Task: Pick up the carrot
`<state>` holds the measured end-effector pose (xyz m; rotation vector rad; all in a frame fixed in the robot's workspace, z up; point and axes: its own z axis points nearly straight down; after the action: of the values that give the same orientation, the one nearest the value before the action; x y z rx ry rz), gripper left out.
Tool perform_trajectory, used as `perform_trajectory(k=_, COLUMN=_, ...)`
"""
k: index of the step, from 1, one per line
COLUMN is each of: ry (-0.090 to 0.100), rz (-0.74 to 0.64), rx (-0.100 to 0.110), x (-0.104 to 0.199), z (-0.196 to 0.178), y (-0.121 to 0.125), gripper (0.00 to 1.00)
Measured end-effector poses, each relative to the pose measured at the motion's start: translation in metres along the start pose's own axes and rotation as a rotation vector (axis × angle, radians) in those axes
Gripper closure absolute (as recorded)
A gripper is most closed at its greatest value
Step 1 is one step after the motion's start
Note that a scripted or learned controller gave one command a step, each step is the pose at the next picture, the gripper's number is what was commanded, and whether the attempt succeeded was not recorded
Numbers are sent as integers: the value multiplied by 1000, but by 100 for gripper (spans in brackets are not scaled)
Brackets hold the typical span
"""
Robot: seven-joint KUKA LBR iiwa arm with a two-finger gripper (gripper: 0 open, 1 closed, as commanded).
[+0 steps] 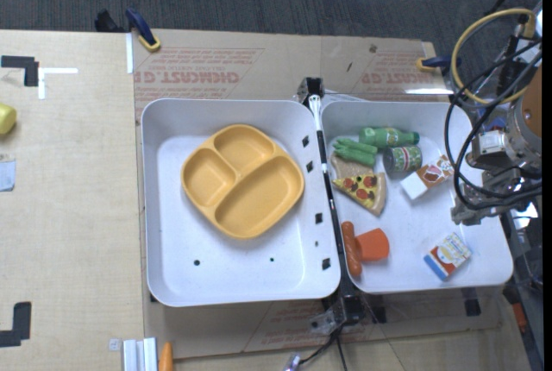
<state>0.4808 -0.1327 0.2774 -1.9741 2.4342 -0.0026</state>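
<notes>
The carrot (373, 245) is a short orange chunk lying near the front left of the right bin (483, 273). A reddish sausage (349, 249) lies against its left side, next to the bin's left wall. My gripper (473, 211) hangs at the right bin's right side, wrapped in black cables, well to the right of the carrot and just behind a small white carton (448, 256). Nothing shows between its fingers.
Behind the carrot lie a pizza slice (361, 185), a green bottle (388, 136), a green vegetable (356, 151), a can (403, 159) and a white and orange box (427, 177). The left bin (168, 266) holds a yellow divided plate (242, 180).
</notes>
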Motion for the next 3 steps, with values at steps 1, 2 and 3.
perform_trajectory(k=1, ry=-1, rz=-22, rx=0, x=-44, z=-66, y=-17, gripper=100)
perform_trajectory(k=2, ry=-6, rz=-17, rx=3, x=-45, z=-74, y=-19, gripper=100)
perform_trajectory(k=3, ry=-11, rz=-13, rx=6, x=-46, z=-83, y=-22, gripper=100)
